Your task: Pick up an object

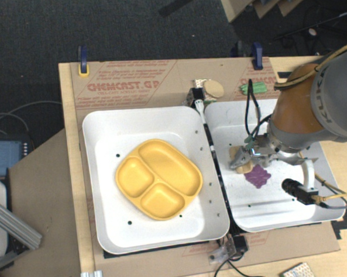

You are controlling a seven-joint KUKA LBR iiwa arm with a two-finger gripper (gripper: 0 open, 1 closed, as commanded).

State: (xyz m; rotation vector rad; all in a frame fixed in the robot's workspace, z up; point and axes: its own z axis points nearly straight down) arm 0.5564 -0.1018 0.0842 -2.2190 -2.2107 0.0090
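A purple object [258, 175] lies in the right bin [242, 213], near its middle. A small tan piece [241, 168] sits just to its upper left. My gripper [243, 158] is low over the tan piece, at the left of the purple object, reaching in from the right. A yellow divided plate [158, 178] with three compartments rests in the left bin [103, 139].
The two white bins stand side by side on a cardboard-covered bench [129, 85]. A green object [253, 88] and a tan disc [214, 90] lie on the bench behind the right bin. The arm's orange band and grey body cover the right bin's far right part.
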